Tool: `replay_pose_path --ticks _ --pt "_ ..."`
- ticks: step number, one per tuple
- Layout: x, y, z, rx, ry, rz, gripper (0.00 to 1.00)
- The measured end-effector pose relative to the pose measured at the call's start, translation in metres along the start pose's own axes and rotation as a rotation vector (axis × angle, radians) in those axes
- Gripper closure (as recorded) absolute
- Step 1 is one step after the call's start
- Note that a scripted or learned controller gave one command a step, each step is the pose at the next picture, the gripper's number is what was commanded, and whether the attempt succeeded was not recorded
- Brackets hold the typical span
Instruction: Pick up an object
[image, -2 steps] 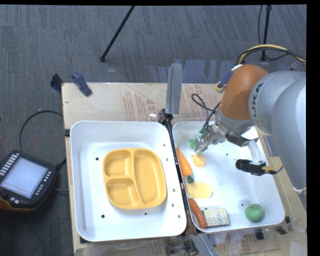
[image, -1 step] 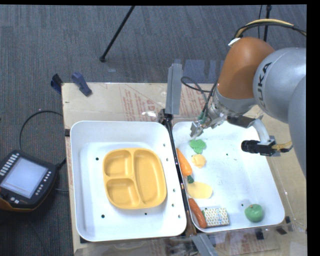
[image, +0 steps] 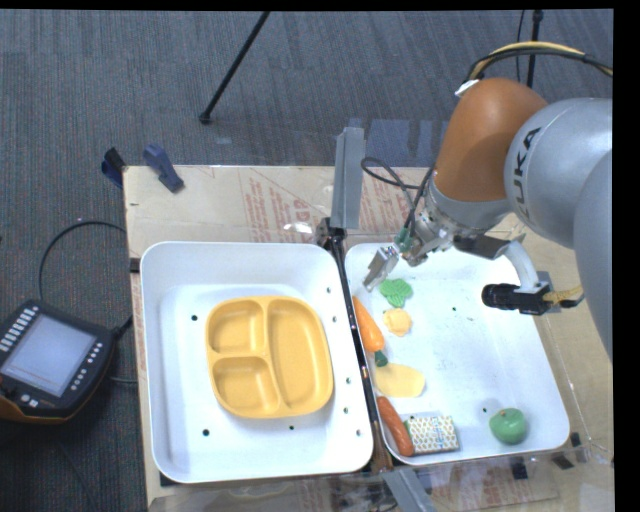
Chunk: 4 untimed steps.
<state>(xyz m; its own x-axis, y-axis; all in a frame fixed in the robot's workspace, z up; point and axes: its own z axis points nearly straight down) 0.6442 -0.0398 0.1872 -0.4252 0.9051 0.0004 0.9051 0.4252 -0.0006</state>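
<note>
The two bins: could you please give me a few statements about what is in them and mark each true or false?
1. The yellow divided tray lies in the left bin. True.
2. The green apple sits inside the tray. False: it is in the right bin, near its front right corner.
3. The gripper hovers above the right bin's far left corner. True.
4. The carrot lies in the left bin. False: it lies along the right bin's left wall.

Yellow divided tray in left bin.
</note>
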Motion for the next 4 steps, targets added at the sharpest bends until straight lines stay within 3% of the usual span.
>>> replay_pose_path --ticks 1,2,3,4 --pt "0.004 0.002 -0.026 -0.002 -0.001 -0.159 0.00" --pt "-0.047 -0.024 0.032 0.006 0.003 -0.171 0.00" --pt "-0.046 -0.021 0.099 -0.001 -0.001 -0.135 0.00" --pt "-0.035 -0.056 0.100 0.001 0.001 -0.118 0.00"
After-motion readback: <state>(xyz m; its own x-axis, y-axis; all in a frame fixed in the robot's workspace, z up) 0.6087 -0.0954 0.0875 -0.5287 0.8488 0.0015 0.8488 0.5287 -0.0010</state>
